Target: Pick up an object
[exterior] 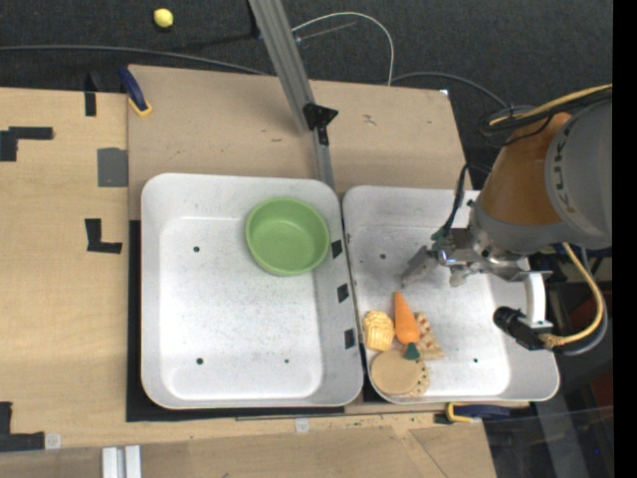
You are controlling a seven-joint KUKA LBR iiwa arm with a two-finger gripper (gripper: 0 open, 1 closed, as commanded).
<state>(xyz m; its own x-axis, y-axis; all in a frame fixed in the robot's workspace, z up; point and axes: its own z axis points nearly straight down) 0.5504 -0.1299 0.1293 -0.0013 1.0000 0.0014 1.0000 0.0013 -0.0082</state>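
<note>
Your tool (430, 263) is hovering with fingers spread wide, gripping nothing, just above the small orange toy carrot (404, 319) in the right white bin (498, 366).

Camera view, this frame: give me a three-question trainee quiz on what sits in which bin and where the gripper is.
1. True or false: the green bowl sits in the left bin.
2. Which thing lies closest to the gripper? A) the green bowl B) the orange carrot C) the yellow ball
3. Fill in: the round tan disc lies at the ____ edge of the right bin, just below the carrot.

Key
1. True; it sits near that bin's upper right corner.
2. B; the carrot lies just below the gripper, in the same bin.
3. Near (bottom in this view), by the bin's lower left corner.
</note>
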